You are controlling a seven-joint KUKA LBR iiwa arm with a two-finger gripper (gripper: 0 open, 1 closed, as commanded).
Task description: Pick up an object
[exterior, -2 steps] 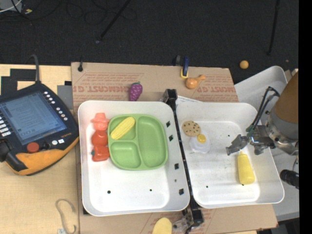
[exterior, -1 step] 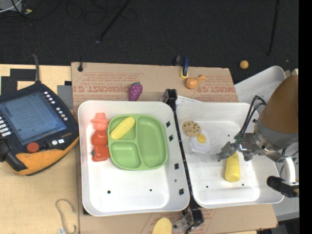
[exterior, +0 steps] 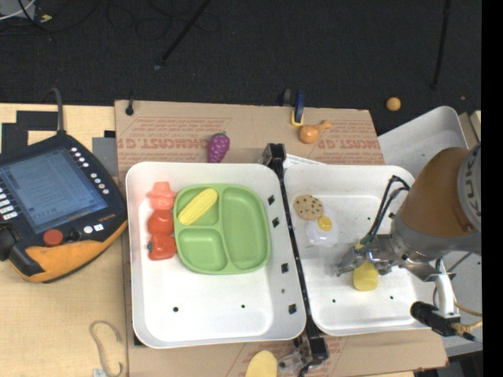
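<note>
While the gripper point(exterior: 360, 262) is set low in the right bin point(exterior: 397, 320), a yellow lump point(exterior: 365, 277) is seen just below its jaws; their state cannot be told. The grasp step is judged in hand; closing, then lifting, is called for.

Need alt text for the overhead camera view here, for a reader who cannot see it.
The grey arm's gripper is low in the right bin, at a yellow object, with a cookie further back. The left bin holds a green divided plate bearing a corn cob, and a red toy beside it.
</note>
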